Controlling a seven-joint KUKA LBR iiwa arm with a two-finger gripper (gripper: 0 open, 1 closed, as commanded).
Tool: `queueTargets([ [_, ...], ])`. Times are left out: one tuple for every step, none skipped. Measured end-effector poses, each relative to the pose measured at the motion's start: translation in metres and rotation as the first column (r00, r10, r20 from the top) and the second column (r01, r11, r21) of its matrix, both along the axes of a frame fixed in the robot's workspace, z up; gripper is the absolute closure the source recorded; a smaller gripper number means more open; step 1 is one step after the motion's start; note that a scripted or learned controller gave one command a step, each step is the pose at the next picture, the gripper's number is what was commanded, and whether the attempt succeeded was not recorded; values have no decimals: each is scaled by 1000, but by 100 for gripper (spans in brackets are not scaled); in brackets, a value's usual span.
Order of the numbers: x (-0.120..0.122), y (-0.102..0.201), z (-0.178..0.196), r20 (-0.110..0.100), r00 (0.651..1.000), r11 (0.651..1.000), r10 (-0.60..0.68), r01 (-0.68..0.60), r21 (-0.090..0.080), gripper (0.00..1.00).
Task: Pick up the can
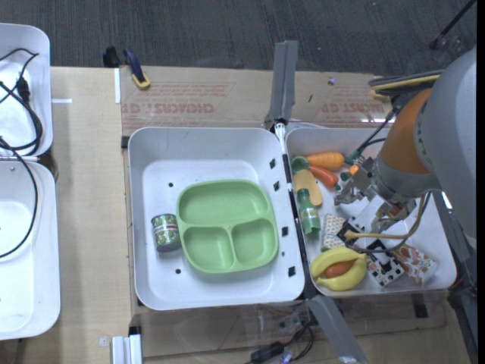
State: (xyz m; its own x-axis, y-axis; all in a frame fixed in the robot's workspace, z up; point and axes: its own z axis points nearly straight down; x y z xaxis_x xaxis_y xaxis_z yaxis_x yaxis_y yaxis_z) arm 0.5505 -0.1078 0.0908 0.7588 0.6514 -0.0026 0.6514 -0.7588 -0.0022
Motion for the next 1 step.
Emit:
queueTargets([
  [67, -49, 0, -1, 1000, 1000, -1, 1, -1, 0],
])
